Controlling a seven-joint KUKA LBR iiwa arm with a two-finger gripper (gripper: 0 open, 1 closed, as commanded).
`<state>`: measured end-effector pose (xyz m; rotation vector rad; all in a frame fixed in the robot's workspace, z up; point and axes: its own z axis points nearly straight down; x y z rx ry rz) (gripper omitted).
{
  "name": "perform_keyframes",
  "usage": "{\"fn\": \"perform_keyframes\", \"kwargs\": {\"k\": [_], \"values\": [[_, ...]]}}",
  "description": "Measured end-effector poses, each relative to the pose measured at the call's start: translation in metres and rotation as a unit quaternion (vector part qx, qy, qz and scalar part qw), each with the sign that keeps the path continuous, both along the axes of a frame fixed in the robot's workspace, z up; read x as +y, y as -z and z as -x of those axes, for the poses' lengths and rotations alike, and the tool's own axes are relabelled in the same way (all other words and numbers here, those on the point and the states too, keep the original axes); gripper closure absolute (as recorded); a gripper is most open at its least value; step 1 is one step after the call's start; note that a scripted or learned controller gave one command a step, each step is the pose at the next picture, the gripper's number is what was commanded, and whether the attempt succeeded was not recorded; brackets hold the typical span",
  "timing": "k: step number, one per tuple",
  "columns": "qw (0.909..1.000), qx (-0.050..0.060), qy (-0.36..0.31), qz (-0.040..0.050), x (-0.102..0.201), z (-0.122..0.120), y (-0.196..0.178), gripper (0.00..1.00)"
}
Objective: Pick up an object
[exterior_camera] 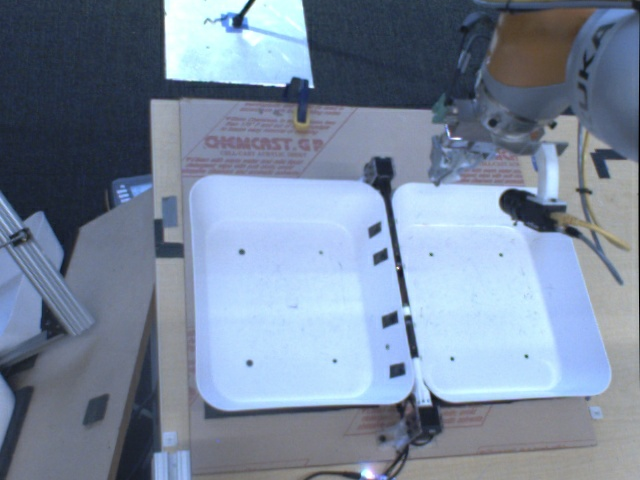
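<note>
A descent by the arm [560, 48] may well close on nothing: in the white bin [500, 298] below and ahead of the tool I cannot tell which object is meant (or where it lies). The gripper [450, 163] hangs pointing down over that bin's far rim. I cannot tell how open it is or see anything held.

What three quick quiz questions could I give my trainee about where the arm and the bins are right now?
1. True or false: the gripper is above the far edge of the right bin.
2. What colour is the band above the arm's wrist: A) blue, B) orange, C) green?
3. What runs between the left bin and the right bin?

Key:
1. True.
2. B, orange.
3. A dark strip with small clips along the seam where the two bins meet.
</note>
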<state>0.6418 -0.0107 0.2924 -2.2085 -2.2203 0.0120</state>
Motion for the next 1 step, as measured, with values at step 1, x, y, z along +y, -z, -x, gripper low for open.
{"fn": "perform_keyframes", "kwargs": {"k": [1], "values": [[0.9999, -0.013, -0.002, -0.0003, 0.0415, -0.0085, -0.1073, 1.00]]}}
